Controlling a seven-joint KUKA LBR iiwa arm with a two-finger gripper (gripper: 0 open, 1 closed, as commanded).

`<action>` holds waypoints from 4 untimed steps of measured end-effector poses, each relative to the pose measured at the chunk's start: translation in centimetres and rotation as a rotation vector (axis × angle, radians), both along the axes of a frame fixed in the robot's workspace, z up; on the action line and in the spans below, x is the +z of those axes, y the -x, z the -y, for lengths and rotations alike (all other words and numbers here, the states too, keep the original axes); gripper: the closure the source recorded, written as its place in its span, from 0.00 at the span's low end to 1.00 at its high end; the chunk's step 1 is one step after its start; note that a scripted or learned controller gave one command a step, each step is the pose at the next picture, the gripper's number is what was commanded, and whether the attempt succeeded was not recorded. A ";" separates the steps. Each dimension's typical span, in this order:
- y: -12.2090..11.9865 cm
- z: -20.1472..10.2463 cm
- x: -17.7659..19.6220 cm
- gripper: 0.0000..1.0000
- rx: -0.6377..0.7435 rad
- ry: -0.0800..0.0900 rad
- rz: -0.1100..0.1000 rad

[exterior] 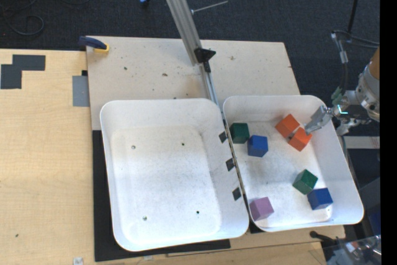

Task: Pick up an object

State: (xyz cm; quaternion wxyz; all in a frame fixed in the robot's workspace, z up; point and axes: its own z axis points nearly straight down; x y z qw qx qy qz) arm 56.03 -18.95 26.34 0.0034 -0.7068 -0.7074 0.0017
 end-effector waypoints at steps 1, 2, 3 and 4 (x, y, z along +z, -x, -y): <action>-0.1 0.0 0.2 0.00 0.000 0.001 0.004; -0.1 -0.1 -4.1 0.00 -0.001 0.001 0.000; 0.5 -0.9 -10.3 0.00 -0.002 -0.001 -0.003; 0.6 -0.5 -14.8 0.00 -0.004 0.000 -0.001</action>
